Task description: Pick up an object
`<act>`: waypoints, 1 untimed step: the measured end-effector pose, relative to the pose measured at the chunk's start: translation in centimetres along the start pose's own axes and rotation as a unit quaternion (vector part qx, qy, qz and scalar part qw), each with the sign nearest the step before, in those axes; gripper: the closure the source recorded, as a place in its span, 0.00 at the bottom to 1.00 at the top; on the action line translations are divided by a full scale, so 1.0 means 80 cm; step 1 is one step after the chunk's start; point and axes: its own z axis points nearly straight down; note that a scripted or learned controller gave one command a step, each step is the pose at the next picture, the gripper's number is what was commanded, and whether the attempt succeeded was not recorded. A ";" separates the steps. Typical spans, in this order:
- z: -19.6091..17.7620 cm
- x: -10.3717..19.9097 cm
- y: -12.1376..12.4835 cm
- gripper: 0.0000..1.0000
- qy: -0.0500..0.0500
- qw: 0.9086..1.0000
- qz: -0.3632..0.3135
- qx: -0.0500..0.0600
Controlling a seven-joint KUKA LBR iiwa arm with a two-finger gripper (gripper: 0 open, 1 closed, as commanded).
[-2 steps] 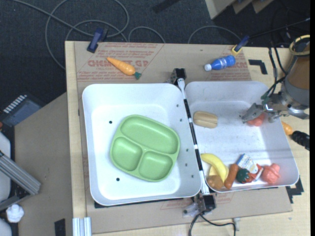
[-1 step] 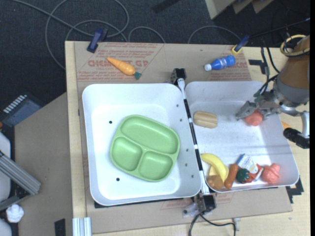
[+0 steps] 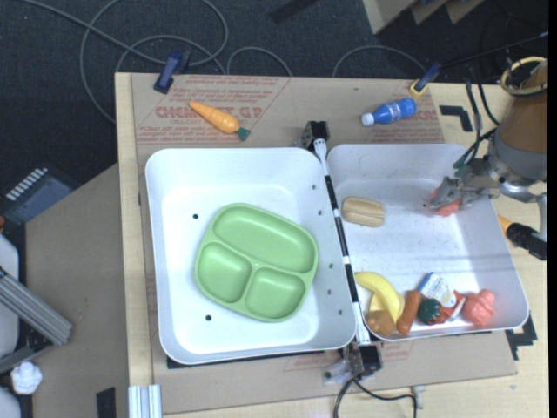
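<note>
right bin [image 3: 487,259]: under the jaws | gripper [image 3: 451,198]: jaws low at the bin floor, width cannot tell | red piece [image 3: 447,207]: small, at the jaws, probably light, stiff plastic; take across its narrow middle | grasp unconfirmed

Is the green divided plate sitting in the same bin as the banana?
No. The green plate lies in the left bin, while the banana lies in the right bin.
</note>
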 end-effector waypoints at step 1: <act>-0.083 0.083 0.034 1.00 0.000 1.000 0.001 0.000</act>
